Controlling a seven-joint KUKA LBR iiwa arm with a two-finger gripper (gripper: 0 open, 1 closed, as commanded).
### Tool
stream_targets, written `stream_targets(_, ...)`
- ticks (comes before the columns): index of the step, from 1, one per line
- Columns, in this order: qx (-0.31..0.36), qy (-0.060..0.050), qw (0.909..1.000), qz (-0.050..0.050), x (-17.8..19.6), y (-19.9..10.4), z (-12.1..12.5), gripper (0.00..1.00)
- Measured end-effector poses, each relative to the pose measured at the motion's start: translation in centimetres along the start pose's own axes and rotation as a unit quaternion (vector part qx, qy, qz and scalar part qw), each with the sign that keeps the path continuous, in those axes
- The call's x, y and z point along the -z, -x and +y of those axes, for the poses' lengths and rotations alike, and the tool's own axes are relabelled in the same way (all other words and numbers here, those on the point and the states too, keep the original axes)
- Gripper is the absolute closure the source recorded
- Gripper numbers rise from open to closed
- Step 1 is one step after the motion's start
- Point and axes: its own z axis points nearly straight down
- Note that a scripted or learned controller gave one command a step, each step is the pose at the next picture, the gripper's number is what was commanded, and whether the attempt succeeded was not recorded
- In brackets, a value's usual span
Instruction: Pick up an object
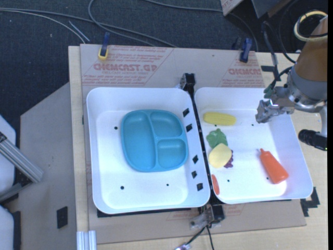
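One red item (215,184) half-hidden by bin wall (200,155)

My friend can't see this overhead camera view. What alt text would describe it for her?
A grey robot arm's gripper hovers over the right white bin, which holds a corn cob, an orange bottle and other toy foods. The left white bin holds a blue divided plate.

Orange bottle (272,166) lying tilted, right bin's (291,139) near-right corner

Robotics lab: clamped bench board (156,61), white bins (99,139), floor cables (114,4).
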Motion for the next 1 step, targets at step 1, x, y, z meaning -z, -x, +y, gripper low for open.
stream_targets(1, 0.000, -0.002, 1.0000, 0.001, -0.52, -5.29, 0.74, 1.00)
